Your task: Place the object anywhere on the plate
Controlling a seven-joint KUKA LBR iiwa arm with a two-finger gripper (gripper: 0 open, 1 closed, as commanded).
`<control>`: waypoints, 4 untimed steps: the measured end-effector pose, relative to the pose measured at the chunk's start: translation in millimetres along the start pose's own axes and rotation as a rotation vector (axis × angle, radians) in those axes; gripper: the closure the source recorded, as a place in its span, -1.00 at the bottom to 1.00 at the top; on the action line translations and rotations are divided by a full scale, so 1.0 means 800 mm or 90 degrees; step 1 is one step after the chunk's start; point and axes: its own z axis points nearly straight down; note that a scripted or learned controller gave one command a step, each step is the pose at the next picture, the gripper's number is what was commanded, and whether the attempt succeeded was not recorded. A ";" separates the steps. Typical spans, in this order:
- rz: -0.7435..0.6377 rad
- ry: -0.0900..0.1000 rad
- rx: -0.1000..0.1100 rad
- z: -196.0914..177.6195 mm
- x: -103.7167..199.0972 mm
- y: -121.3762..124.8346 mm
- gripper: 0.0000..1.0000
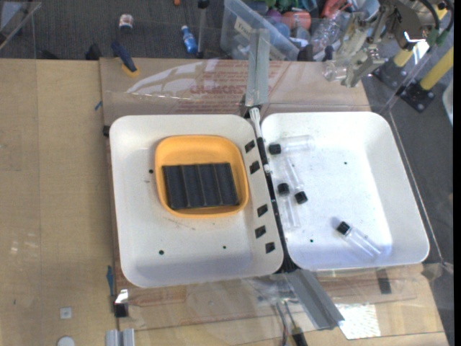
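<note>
Task status: not started.
Gripper [344, 69] finger state: cannot tell. Vials [358, 239] lie in the bin below; plate [202, 150] awaits one.

My arm sits up in the far right corner of the camera view, pulled back beyond the worktop's rear edge. The tool [351, 69] hangs at its end, pale and partly see-through, pointing down and toward the left. I cannot make out how its fingers stand from here; they blur into the clutter behind. The wrist hardware above it, dark with cabling, reaches toward the frame's upper right.
</note>
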 end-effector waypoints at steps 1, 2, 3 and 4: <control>-0.164 -0.001 0.000 0.000 -0.007 0.018 1.00; -0.418 -0.001 -0.001 0.000 -0.006 0.002 1.00; -0.580 -0.001 -0.001 0.000 0.001 -0.065 1.00; -0.821 -0.001 -0.002 0.001 0.000 -0.064 1.00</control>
